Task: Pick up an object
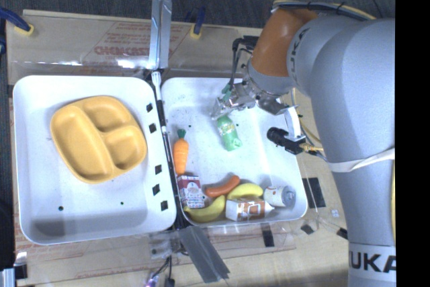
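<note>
Yellow plastic, a divided plate (pixel 98 138) lies alone in the left bin (pixel 27 144). In the right bin (pixel 201 87), a carrot (pixel 180 152), sausage (pixel 222 185), banana (pixel 208 209) and cartons crowd the near wall. A green bottle (pixel 230 133) lies apart mid-bin, the likeliest target; the gripper (pixel 232 101) hangs just above its top end, whether its fingers are released or clenched cannot be told.

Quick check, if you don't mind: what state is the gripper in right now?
Gripper: cannot be told; it sits in the right bin just above the green bottle.
</note>
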Controlling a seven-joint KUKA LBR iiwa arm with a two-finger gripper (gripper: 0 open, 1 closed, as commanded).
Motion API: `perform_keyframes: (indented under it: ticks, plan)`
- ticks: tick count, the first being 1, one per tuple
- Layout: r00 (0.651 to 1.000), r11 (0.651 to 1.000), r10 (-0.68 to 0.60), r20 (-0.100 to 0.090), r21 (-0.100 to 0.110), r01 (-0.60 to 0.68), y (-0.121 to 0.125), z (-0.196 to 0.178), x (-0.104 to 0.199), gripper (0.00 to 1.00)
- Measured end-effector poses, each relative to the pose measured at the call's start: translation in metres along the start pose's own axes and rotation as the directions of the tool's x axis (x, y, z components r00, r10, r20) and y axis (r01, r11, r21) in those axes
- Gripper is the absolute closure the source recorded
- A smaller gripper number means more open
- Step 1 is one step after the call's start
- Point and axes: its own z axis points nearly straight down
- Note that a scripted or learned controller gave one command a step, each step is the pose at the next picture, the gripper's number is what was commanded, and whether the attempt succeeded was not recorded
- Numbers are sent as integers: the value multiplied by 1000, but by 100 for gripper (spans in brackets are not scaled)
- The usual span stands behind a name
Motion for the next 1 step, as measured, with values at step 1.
perform_keyframes:
  ticks: [1]
  plan:
    - [987, 987, 160, 1, 0, -160, -82, -88, 42, 100]
